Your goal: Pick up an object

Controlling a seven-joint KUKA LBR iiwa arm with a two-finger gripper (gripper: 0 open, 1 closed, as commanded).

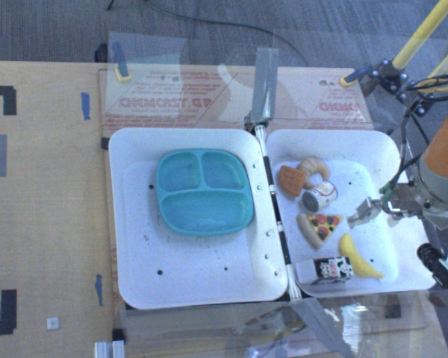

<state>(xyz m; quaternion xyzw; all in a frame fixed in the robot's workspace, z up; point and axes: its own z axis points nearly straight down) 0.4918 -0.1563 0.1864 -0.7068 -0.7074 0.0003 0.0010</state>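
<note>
Pizza slice (319,228) lies in the right bin (381,144) just left of the jaws (361,213) — banana (358,256) below them, mug (318,195) beyond. Whether the jaws are wide or narrow cannot be told. Best approach — centre over one toy before descending.

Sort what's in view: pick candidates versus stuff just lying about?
Pick candidates, all in the right bin:
waffle
croissant
mug
pizza slice
banana
black and white toy
Gripper hangs beside them.

Lying about:
teal divided plate in the left bin
</note>
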